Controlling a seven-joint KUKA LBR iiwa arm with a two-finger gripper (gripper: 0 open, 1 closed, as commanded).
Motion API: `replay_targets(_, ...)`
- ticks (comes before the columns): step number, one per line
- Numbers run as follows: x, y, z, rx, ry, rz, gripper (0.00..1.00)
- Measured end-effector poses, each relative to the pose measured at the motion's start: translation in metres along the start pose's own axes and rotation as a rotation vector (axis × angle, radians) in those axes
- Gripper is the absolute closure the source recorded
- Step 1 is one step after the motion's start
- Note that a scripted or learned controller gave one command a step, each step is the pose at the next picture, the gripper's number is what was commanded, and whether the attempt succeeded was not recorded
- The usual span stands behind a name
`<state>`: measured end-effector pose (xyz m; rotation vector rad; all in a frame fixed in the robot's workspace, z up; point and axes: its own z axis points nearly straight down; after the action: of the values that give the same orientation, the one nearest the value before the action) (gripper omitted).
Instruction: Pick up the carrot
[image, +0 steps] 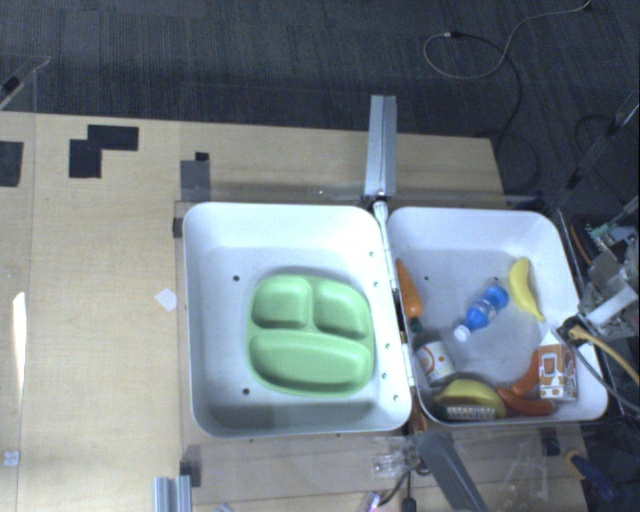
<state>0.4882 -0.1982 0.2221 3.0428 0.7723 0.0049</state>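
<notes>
The carrot (407, 290) is a slim orange stick with a dark green end. It lies lengthwise along the left wall of the right bin (470, 222), close to the divider between the two bins. Nothing is touching it or lying on it, and its dark tip points toward the near side, at a small can (433, 358).
Also in the right bin are a blue water bottle (482, 310), a banana (522, 288), a yellow item (470, 392), a red-orange pepper (520, 402) and an orange carton (556, 372). The left bin (215, 300) holds a green divided plate (310, 332). Cables hang at the right edge.
</notes>
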Motion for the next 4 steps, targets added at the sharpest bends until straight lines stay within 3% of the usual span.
replay_targets(1,0.034,0.017,0.106,0.003,-0.003,0.288,1.0)
replay_targets(2,0.079,-0.03,0.133,-0.003,0.004,0.126,1.0)
replay_targets(3,0.15,-0.097,0.037,0.002,0.001,-0.066,1.0)
replay_targets(4,0.246,-0.169,0.037,0.003,0.0,-0.112,1.0)
